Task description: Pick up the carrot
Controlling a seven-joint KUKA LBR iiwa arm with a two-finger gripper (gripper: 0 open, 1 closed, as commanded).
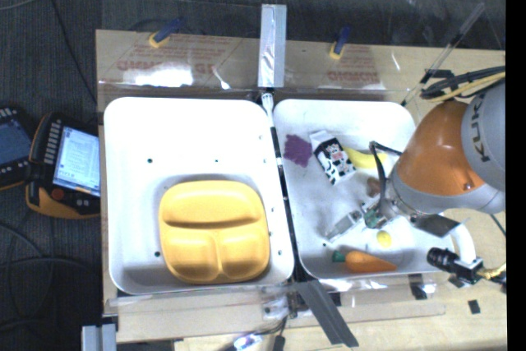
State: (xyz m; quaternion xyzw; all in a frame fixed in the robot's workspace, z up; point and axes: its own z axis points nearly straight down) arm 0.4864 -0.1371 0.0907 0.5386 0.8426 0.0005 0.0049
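1. The orange carrot with a green stem end (367, 261) lies flat on the floor of the right-hand shallow white bin (306, 255), close to that bin's near wall, its green end pointing toward the divider between the two bins.
2. The grey arm with the orange band (436, 160) reaches over the right-hand bin from its right side, and its bulk covers the bin's right part.
3. The two-finger gripper (371, 218) hangs below the band, just above the carrot in the frame and apart from it; whether its claw is open or closed cannot be told, and nothing can be made out in it.
4. A small round yellow object (383, 239) sits between the gripper and the carrot, just beside the carrot's upper edge.
5. A pale grey metallic piece (343, 224) lies to the left of the gripper, farther from the near wall than the carrot.
6. A black-and-white patterned toy (333, 159) lies toward the bin's far wall, well apart from the carrot.
7. A purple lump (297, 149) rests just left of that toy, near the divider.
8. A yellow banana-like piece (363, 159) lies just right of the toy, partly under the arm.
9. The left-hand shallow white bin (140, 144) holds a large yellow moulded plastic tray (214, 228), well apart from the carrot across the divider.
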